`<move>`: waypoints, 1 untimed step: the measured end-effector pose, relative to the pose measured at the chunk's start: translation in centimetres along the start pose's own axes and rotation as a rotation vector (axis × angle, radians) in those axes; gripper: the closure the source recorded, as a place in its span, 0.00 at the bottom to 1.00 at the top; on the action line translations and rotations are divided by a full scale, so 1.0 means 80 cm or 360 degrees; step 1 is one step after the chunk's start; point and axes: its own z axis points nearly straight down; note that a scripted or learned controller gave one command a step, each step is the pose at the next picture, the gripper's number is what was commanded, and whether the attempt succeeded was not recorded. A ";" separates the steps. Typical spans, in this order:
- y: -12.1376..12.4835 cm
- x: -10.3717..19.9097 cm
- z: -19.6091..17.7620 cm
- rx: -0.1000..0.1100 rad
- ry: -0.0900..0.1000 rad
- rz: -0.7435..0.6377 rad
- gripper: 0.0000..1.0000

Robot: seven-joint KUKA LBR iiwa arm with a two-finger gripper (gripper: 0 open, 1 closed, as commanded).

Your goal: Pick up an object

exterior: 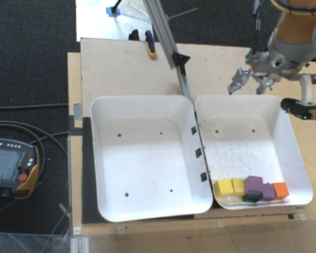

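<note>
My gripper (249, 85) hangs above the far rim of the right bin (297, 157), fingers spread apart and open with nothing between them. Far below it, along the near wall of that bin, lie several small blocks in a row: two yellow blocks (229, 187), a purple block (254, 183), a dark green block (252, 197), a smaller purple block (268, 192) and an orange block (280, 190). The gripper is well apart from all of them.
The left bin (102, 157) stands beside the right one, their walls touching in the middle. A slanted metal pole (163, 25) crosses the board behind the bins. A teach pendant (10, 167) lies on the floor at left.
</note>
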 end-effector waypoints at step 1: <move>0.001 0.000 -0.015 -0.0006 0.0000 -0.0006 1.00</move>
